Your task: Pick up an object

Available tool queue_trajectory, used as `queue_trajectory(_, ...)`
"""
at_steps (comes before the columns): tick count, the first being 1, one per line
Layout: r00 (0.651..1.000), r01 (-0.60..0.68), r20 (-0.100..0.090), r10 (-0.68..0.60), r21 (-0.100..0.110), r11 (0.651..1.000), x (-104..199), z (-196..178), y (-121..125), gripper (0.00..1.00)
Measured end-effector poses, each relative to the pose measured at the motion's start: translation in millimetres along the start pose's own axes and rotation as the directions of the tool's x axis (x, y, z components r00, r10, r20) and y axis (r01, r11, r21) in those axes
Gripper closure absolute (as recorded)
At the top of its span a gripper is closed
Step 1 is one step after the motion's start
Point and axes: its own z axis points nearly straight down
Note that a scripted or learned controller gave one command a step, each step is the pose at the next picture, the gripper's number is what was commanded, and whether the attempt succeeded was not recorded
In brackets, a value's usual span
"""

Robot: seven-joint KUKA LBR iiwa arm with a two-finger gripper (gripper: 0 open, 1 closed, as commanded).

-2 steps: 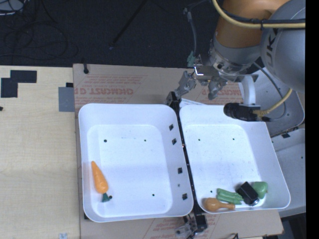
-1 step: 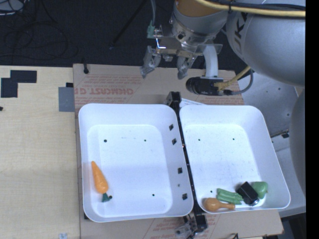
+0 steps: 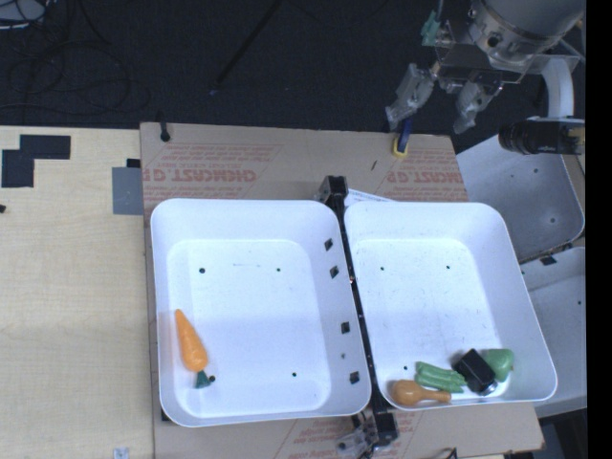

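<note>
At the far left of the table [image 3: 67, 285], pale wood is seen, and on it two shallow white bins sit side by side. In the left bin [image 3: 239, 220], a single orange toy carrot [image 3: 190, 342] lies near the front left corner, lengthwise along the wall, with its small green top [image 3: 203, 380] pointing toward the front. It is judged to be light, stiff and smooth plastic, likely to slip if pinched at the taper, so it would best be taken across its thicker middle. In the right bin [image 3: 430, 220], a cluster is gathered at the front right corner: an orange pear-shaped piece [image 3: 418, 393], a green pod-like piece [image 3: 440, 377], a black block [image 3: 474, 370] and a green rounded piece [image 3: 499, 360], touching or overlapping one another, which would make a clean grip harder there. Above the far right corner, well apart from every object, the gripper [image 3: 438, 106] hangs with its fingers spread and nothing between them.
</note>
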Motion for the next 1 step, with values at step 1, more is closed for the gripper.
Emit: queue_trajectory(1, 1.0, 0.004, -0.001, -0.004, 0.002, 1.0, -85.0, -27.5, 3.2, 0.0)
